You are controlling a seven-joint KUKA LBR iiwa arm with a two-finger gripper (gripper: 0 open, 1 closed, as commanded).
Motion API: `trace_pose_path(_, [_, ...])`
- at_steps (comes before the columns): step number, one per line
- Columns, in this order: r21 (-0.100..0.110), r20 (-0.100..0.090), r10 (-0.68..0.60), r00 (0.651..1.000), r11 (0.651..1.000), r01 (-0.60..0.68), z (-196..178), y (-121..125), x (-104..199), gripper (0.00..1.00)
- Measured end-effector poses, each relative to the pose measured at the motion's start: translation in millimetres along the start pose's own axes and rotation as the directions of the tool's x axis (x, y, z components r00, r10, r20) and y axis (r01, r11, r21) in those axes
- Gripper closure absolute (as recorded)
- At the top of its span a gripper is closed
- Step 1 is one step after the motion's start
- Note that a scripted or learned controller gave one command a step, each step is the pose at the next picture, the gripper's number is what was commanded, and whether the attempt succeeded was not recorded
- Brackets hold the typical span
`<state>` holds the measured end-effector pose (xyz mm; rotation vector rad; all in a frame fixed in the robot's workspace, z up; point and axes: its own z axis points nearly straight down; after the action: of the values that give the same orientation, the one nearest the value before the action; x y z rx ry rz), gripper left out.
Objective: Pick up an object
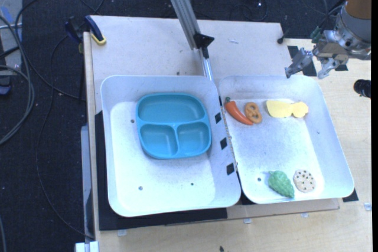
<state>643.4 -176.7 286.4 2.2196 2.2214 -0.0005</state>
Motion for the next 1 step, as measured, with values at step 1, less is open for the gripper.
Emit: trace_pose_path(1, [0.003, 0.000, -0.002, 1.000, 1.000, 0.002, 43.4, 3.8, 3.5, 0.00])
